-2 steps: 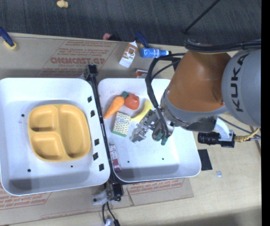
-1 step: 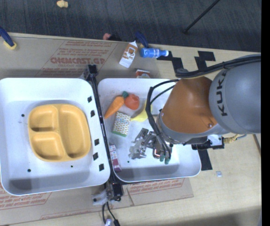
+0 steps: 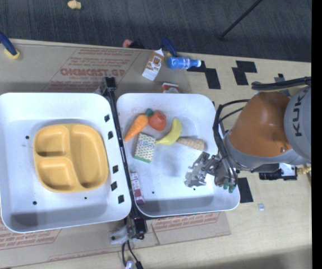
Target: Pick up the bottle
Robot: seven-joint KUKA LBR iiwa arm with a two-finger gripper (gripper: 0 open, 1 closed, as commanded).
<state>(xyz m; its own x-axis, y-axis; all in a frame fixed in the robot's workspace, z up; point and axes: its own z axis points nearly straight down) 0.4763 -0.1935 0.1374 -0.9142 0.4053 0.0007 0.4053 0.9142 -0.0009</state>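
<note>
A small blue bottle (image 3: 182, 63) lies on its side on the bench, just behind the right bin's (image 3: 224, 202) back rim and outside it. My gripper (image 3: 198, 172) hangs low over the front right part of the right bin, well in front of the bottle. It sits just in front of a tan cone-shaped toy (image 3: 191, 143), and I see nothing held in it. The orange band of the arm (image 3: 259, 130) is at the bin's right edge.
The right bin also holds a carrot (image 3: 136, 127), a tomato (image 3: 157, 120), a banana (image 3: 171, 133) and a small green and white box (image 3: 145, 148). A yellow divided plate (image 3: 70, 156) lies in the left bin (image 3: 9, 206). A small carton (image 3: 153, 65) lies left of the bottle.
</note>
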